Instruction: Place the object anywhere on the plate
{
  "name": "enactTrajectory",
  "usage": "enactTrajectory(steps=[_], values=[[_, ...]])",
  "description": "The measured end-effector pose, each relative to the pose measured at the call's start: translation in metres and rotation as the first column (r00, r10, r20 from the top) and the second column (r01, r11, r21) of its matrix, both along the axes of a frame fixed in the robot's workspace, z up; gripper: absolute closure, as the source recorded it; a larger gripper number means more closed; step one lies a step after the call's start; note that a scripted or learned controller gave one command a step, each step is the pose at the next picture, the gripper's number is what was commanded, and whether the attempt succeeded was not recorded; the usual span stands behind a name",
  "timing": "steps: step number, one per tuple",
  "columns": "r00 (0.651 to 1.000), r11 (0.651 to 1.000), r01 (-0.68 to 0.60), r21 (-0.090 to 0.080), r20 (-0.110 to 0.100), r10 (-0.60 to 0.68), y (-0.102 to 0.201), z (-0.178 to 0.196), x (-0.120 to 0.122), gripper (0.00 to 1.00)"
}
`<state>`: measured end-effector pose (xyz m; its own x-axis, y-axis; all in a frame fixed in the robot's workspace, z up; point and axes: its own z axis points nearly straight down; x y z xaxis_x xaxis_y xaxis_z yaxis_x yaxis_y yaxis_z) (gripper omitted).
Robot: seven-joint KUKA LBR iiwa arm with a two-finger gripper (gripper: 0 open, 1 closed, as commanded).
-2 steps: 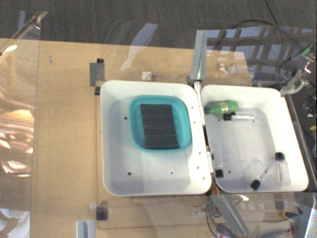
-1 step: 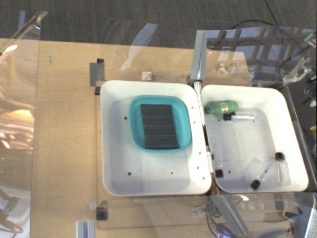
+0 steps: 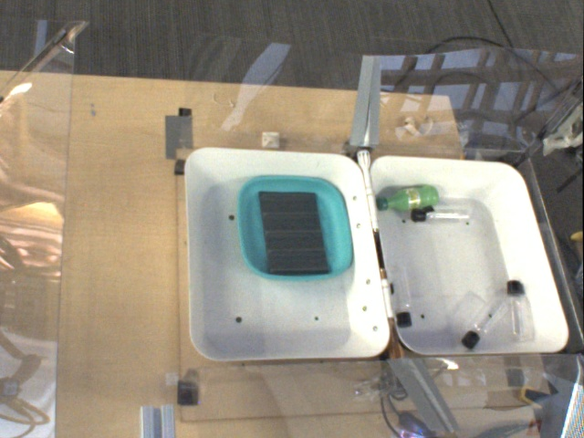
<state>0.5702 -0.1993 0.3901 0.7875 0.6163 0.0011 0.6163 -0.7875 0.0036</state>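
Note:
A teal square plate (image 3: 248,235) sits in the upper middle of the left white bin (image 3: 274,322). A dark grey ribbed rectangular object (image 3: 293,233) lies flat on the plate, well inside its rim. In the right white bin (image 3: 447,272), a green bottle (image 3: 409,197) lies on its side near the top left corner. A clear vial with a black cap (image 3: 443,214) lies just below the bottle.
Two more clear vials with black caps (image 3: 484,322) (image 3: 517,304) lie at the right bin's lower right. A small black piece (image 3: 402,318) sits near that bin's lower left. A metal post (image 3: 367,103) stands behind the seam between the bins.

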Motion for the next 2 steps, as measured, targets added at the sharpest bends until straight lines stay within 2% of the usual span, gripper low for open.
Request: enactTrajectory(steps=[1,2], values=[[0.985,0.985,0.173,0.001,0.0,-0.173,0.0,0.045,-0.014,0.0],[0.951,0.951,0.308,0.001,-0.001,-0.308,-0.005,0.028,-0.029,0.0]])
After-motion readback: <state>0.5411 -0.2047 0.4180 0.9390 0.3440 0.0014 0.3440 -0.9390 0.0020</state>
